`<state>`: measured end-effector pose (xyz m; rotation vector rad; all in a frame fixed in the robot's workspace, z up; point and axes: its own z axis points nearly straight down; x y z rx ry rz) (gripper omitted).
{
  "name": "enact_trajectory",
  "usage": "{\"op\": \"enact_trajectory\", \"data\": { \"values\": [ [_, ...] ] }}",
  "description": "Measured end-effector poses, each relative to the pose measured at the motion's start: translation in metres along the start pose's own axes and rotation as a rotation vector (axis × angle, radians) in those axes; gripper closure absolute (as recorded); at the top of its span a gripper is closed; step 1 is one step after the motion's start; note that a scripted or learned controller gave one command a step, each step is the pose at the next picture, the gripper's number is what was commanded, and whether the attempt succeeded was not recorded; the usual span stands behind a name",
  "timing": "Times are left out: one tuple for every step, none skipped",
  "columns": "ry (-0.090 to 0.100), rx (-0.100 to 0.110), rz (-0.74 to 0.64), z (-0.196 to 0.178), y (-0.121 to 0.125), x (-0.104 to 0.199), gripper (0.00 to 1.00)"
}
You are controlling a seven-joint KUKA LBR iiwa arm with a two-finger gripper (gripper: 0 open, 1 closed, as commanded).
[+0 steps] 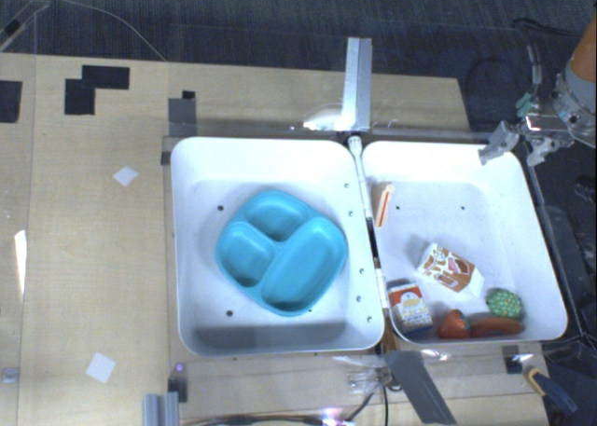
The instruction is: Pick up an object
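Note:
The right bin [466, 182] holds several small items. A thin orange stick [382, 202] lies near its left wall. A white and brown carton [448, 268] sits in the middle, tilted. Along the front wall are a small orange and white box [410, 308], a red rounded piece [454, 323], a reddish long piece [496, 326] and a green knobbly ball [505, 303]. My gripper [520, 138] hangs at the bin's far right corner, over the rim, well apart from all the items. The arm's wrist [578, 84] is cut off by the right edge.
The left bin [196, 228] holds a blue divided plate [280, 252]. A metal post [358, 84] stands behind the wall between the bins. Dark cables [494, 70] lie behind the right bin.

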<state>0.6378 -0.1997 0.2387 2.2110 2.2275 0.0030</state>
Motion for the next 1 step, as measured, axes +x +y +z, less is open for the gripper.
{"op": "enact_trajectory", "data": {
  "values": [
    [-0.001, -0.001, 0.070, -0.0427, 0.0118, 0.0047, 0.00]
  ]
}}
